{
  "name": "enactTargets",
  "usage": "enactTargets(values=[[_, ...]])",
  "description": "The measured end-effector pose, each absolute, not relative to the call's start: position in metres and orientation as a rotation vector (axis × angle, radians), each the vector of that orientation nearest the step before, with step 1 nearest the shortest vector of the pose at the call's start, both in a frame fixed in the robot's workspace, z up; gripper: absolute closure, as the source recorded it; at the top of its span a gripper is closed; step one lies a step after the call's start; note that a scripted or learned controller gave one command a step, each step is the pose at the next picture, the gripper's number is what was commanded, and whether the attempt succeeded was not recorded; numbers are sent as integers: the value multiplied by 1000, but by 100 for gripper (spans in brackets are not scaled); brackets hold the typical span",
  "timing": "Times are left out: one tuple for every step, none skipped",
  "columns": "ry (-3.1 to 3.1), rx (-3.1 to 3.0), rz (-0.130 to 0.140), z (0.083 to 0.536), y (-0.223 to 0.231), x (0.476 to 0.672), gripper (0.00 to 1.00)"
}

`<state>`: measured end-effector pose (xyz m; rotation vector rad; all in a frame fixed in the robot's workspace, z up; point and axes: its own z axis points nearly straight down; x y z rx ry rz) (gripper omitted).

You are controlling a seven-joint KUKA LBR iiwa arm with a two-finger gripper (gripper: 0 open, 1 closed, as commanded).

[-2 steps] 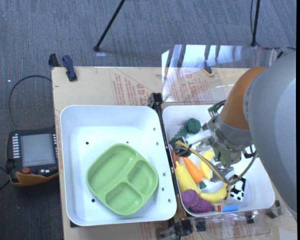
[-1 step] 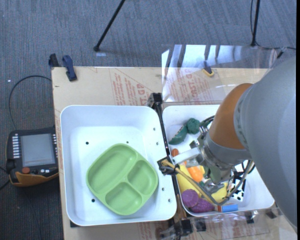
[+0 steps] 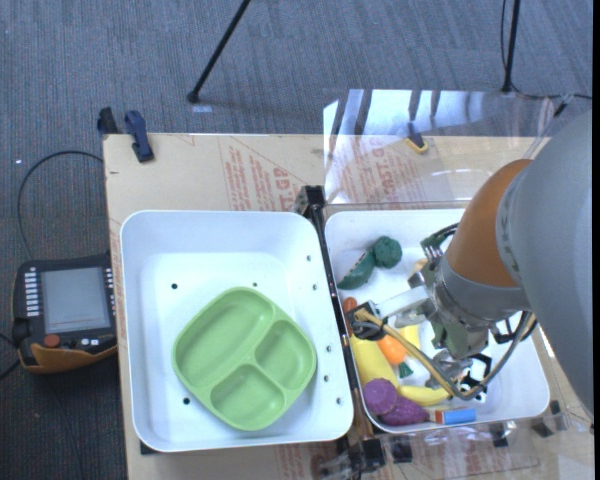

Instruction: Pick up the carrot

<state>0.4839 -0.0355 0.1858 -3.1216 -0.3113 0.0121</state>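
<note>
Item 1, small orange plastic carrot (image 3: 392, 350): located in the right-hand shallow white bin (image 3: 535, 393), near that bin's lower left, lying against a yellow banana-shaped toy (image 3: 377, 365). It rests on the bin contents and is not seen to be lifted.

Item 2, two-finger gripper (image 3: 450, 363): carried low over the right bin on the grey arm with orange band (image 3: 485, 243), just to the right of the carrot. The wrist is tilted down toward the pile, judged to be an approach to the carrot. The state of the jaws cannot be told, being masked by the wrist and cabling; no object is seen held.

Item 3, neighbouring goods in the right bin: a dark green leafy toy vegetable (image 3: 377, 255) toward the upper left; a purple bunch-of-grapes toy (image 3: 382, 397) below the banana. Crowding is judged to hinder a clean grasp.

Item 4, left-hand shallow white bin (image 3: 150, 238): a light green three-compartment plastic plate (image 3: 243, 358) is held within.
</note>
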Motion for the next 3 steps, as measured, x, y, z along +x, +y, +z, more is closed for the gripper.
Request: enactTargets(values=[[-333,-3118,14,185,-2,475,0],[-302,-3126,8,98,-101,484,0],[-318,-3120,2,188,-71,477,0]])
